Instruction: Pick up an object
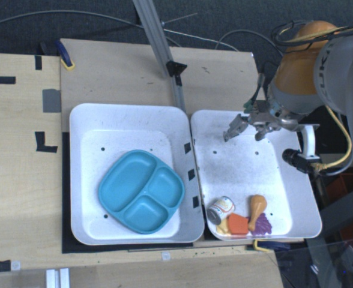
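The grey arm is reaching in from the right, its orange band showing above the wrist, and the gripper [245,131] is hanging over the upper part of the right bin [296,179], near that bin's far rim. Its two fingers [232,129] are standing spread apart with nothing between them, so the tool is gripping no object. The small objects are lying well apart from the gripper, clustered along the right bin's near edge: a small white can [221,208] with a red-marked label is lying on its side towards the bin's near left corner, an orange block [237,224] is sitting just beside it, a tan drumstick-shaped toy [257,206] is lying tilted next to the block, and a purple bunch of toy grapes [262,224] is touching the drumstick's lower end. A yellow piece is peeking out beside the orange block, too hidden to identify. In the left bin [80,161] a light blue three-compartment plate [141,191] is resting flat, turned at a slant, towards the near right side.
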Controlling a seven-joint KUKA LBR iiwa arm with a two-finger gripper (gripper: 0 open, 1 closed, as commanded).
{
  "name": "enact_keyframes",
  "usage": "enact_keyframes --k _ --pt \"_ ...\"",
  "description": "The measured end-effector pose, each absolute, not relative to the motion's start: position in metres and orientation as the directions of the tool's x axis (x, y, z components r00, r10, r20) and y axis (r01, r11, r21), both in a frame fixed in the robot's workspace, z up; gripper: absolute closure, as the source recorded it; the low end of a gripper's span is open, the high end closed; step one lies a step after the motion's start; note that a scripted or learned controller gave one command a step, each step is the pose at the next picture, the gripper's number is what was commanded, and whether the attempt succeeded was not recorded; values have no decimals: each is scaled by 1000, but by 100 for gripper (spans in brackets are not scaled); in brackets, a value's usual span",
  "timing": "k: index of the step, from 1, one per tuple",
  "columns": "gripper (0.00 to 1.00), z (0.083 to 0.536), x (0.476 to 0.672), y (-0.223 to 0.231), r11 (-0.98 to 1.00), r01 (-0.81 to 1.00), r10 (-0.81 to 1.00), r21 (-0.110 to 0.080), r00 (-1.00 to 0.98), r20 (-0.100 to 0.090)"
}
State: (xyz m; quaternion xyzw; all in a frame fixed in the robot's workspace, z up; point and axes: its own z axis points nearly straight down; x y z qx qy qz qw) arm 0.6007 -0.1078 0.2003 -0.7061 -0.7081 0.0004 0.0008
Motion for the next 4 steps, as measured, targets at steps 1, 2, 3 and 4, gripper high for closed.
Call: enact_keyframes --k 1,2,3,4 --pt "0 200 601 -108 3 1000 1000 -1 -3 1" --pt "0 156 603 -105 2 1000 1000 -6 -2 -1" --pt "0 92 605 -106 2 1000 1000 -8 -2 -1" --pt "0 89 605 -106 2 1000 1000 -1 -2 -2"
